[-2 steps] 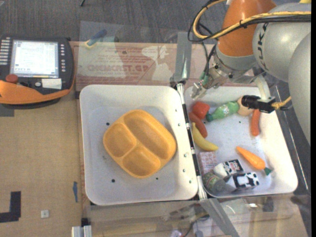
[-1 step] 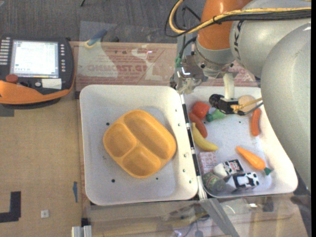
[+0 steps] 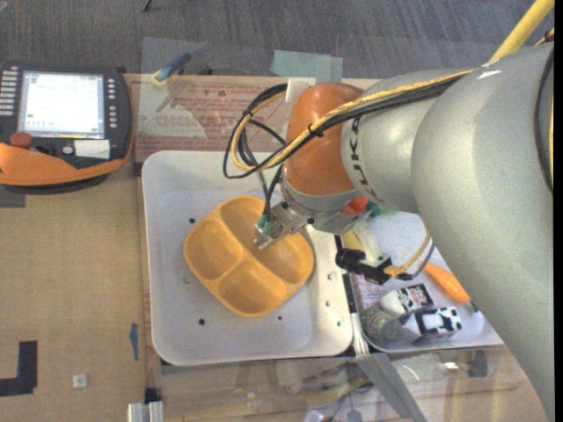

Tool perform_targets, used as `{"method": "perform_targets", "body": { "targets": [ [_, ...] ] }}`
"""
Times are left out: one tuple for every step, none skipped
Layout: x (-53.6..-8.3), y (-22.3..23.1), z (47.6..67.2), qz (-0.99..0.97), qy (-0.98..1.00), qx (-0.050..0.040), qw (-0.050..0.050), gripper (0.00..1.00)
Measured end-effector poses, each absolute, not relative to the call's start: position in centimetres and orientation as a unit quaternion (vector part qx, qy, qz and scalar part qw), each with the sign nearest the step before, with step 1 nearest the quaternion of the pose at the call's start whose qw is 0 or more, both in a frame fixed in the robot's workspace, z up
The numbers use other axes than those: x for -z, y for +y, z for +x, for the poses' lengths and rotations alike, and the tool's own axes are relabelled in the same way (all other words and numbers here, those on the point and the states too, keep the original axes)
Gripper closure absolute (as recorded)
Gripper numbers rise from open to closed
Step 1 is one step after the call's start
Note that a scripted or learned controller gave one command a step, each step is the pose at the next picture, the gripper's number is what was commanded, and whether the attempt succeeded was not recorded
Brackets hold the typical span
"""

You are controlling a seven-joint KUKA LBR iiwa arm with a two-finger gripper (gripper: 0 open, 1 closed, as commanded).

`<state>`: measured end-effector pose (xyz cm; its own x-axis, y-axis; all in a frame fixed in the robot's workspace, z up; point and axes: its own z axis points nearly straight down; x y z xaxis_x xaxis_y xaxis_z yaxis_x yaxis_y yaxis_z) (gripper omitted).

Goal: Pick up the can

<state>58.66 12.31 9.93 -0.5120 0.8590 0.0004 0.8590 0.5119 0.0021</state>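
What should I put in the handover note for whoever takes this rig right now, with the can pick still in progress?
Gripper: low over the yellow divided tray in the left bin; nothing seen between its fingers, and whether they are open or shut is unclear.
Can: lying in the right bin, near its front left corner, beside a small black and white toy and an orange carrot-like piece.
Done: nothing yet; the can is not picked.
Left: bring the arm across to the right bin, descend on the can, grip and lift.

Brown bench (image 3: 70, 262) w/ two white bins (image 3: 167, 262) side by side — pendant (image 3: 62, 121) at far-left corner
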Motion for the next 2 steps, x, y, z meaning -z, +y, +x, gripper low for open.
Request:
{"method": "perform_targets", "body": {
  "targets": [
    [-21.7,17.9,55.5,0.540,0.842,-0.0004,0.000,1.00],
    [-11.9,20.1,54.2,0.631,0.776,-0.0114,0.006,1.00]
  ]
}}
